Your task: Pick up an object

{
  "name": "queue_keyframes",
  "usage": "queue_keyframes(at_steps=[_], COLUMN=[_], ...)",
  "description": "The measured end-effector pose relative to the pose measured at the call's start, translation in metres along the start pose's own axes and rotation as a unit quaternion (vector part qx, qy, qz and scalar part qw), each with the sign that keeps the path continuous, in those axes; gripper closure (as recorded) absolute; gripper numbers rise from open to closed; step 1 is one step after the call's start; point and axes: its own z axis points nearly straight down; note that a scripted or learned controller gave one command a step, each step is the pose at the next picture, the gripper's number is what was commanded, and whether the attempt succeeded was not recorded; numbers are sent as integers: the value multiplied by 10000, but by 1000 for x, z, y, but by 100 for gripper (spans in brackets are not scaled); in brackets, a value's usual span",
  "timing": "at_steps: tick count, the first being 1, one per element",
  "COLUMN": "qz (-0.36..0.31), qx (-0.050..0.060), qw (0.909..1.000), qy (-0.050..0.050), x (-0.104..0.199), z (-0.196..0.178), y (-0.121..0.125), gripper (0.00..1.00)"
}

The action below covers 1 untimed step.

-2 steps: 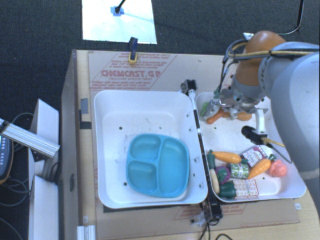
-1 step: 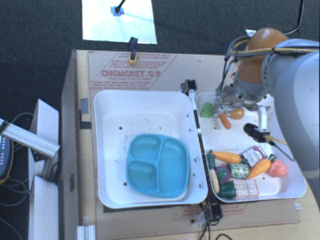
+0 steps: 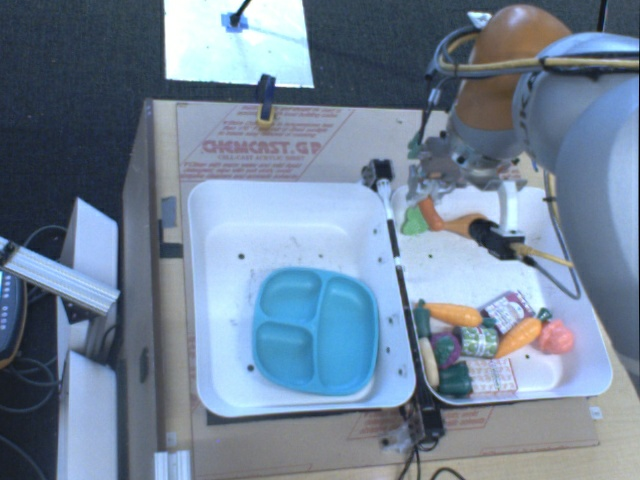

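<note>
My gripper (image 3: pixel 428 190) hangs at the far left corner of the right bin (image 3: pixel 585 383), below the orange band and grey wrist. Right under it lies an orange toy carrot (image 3: pixel 452 222) with a green leafy top (image 3: pixel 413 222); its near end reaches up to the gripper's tip. The wrist hides the contact, so I cannot make out whether the carrot is held. At the near end of the right bin sits a pile of toy food: a second carrot (image 3: pixel 453 314), a third carrot (image 3: pixel 520 336), a pink fruit (image 3: pixel 556 338), a green can (image 3: pixel 479 341) and a purple packet (image 3: pixel 508 310).
The left bin (image 3: pixel 225 238) holds a blue divided plate (image 3: pixel 315 330) at its near right. The wall between the bins (image 3: pixel 396 268) runs just left of the gripper. A black cable plug (image 3: pixel 495 238) with a yellow wire juts out over the right bin.
</note>
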Motion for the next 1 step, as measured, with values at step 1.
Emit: queue_keyframes(at_steps=[1], qz=[4], qx=[21], qw=[10000], qy=[-2], x=[33], z=[-28], y=[-46], gripper=[100])
